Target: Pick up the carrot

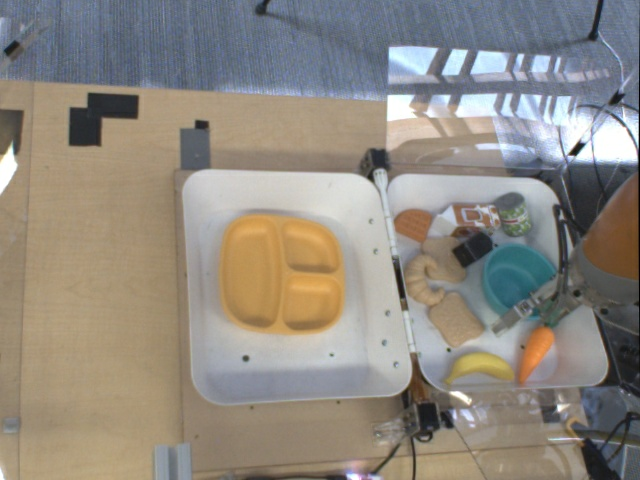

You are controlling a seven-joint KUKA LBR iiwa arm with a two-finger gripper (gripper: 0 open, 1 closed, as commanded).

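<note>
1. Two shallow white bins sit side by side on the wooden counter (100, 318); the small orange toy carrot with a green leafy top (537, 352) lies in the right bin (590, 368), near its front right corner, tip pointing to the front edge.
2. Beside it toward the front edge lies a yellow toy banana (480, 368); a teal round bowl (517, 275) sits just behind it.
3. Hovering at the carrot's green top, the metal claw (545, 308) looks to be touching or nearly touching it; whether its fingers are spread or closed cannot be told.
4. Judging by looks, the carrot is light, stiff plastic, smooth and tapered, so it may slip.
5. Best hold: across the thick upper body just below the leaves.
</note>
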